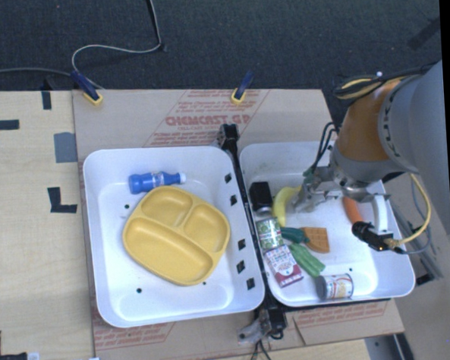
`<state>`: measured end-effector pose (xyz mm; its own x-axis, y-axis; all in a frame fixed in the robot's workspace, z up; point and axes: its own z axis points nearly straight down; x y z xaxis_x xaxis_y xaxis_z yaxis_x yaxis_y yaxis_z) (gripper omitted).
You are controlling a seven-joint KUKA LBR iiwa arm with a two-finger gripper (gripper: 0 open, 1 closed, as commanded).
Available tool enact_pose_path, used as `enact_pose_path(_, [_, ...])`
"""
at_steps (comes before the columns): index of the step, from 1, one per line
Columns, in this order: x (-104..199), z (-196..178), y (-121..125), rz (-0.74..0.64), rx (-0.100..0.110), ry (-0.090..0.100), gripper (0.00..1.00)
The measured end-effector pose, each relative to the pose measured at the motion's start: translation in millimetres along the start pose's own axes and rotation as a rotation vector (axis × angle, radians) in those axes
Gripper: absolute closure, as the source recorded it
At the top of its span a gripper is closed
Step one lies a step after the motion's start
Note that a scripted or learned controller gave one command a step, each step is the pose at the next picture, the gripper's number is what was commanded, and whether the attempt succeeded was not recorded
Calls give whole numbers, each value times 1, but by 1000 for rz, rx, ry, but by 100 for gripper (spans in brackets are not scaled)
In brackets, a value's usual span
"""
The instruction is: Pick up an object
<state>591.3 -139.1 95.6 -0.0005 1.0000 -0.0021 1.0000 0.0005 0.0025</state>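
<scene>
Two shallow white bins were set side by side on a cardboard sheet [198,116] printed in red with "CHEMCAST GP", clipped at its far edge by two yellow-and-blue clamps [87,88]. The cardboard was laid on a light wood counter [22,226] marked with black and grey tape pieces; dark carpet-like flooring [239,30] was seen beyond it, crossed by a thin cable.

In the left bin [110,296] a yellow divided plate [176,233] was placed near the middle, long axis running diagonally from upper left to lower right. Just behind it, touching or nearly touching its rim, a blue bottle [155,180] was laid on its side, long axis left to right, white cap pointed right.

In the right bin [383,280] the clutter was grouped toward the left and near sides: a small black block [259,194], a yellow object [285,201], a slim can with a green label [268,232] lying along the divider, a red-and-white packet [285,266] with unreadable print, a green long item [306,258] pointed diagonally, an orange wedge [317,239], a small tin on its side [336,286], and an orange carrot-like piece [351,208] by the arm.

The grey arm with the orange band [362,129] was reached in from the right, and the hand [310,197] was lowered just beside the yellow object. Whether its fingers were apart or together could not be told, and nothing was seen clamped in it.
</scene>
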Motion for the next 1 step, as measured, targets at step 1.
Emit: enact_pose_path(1, [-2, 0, 0, 2, 0, -4, 0])
